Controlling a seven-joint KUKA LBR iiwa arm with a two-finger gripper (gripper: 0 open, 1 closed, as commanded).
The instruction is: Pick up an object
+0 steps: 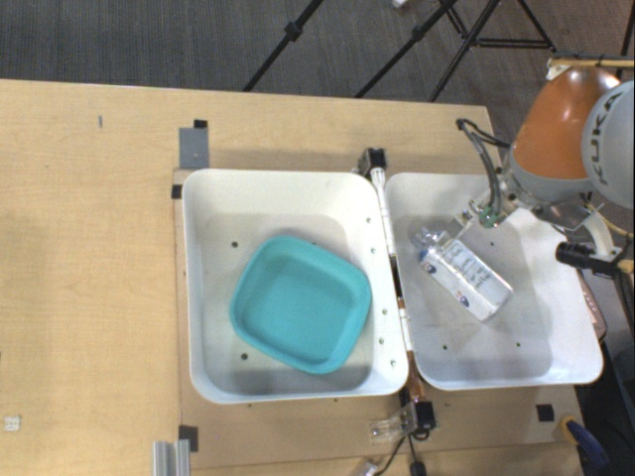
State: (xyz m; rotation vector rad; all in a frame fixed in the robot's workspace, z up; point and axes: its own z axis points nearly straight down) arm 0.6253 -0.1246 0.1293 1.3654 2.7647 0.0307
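Clear bottle (463, 274): seen in the camera view lying on its side on the floor of the right bin (516, 370), in the bin's left-centre part.
Bottle's lie: set on a slant, with one crinkled clear end toward the upper left and the other end toward the lower right; a white printed label is wrapped around its middle.
Bottle's neighbours: kept apart from the bin's walls on every side that can be seen.
Gripper (488, 212): placed low over the upper part of the right bin, just beside the bottle's upper-left end; whether contact is made cannot be told.
Gripper state: cannot be told, as the tip is small and partly hidden under the wrist.
Arm (566, 132): brought in from the right, with the orange band shown large above the grey wrist.
Cable (480, 152): looped from the wrist up over the right bin's top rim.
Left bin (189, 266): set touching the right bin along a shared middle edge.
Teal dish (301, 305): laid flat in the left bin, square with rounded corners, turned at a slight angle and placed toward the bin's lower half.
Counter (79, 266): made of pale wood, with both bins carried on it.
Black clip (374, 157): fixed at the top of the seam between the bins.
Grey bracket (193, 147): mounted just above the left bin's top-left corner.
Floor (149, 18): dark carpet beyond the counter's far edge, with black stand legs (476, 13) resting on it.
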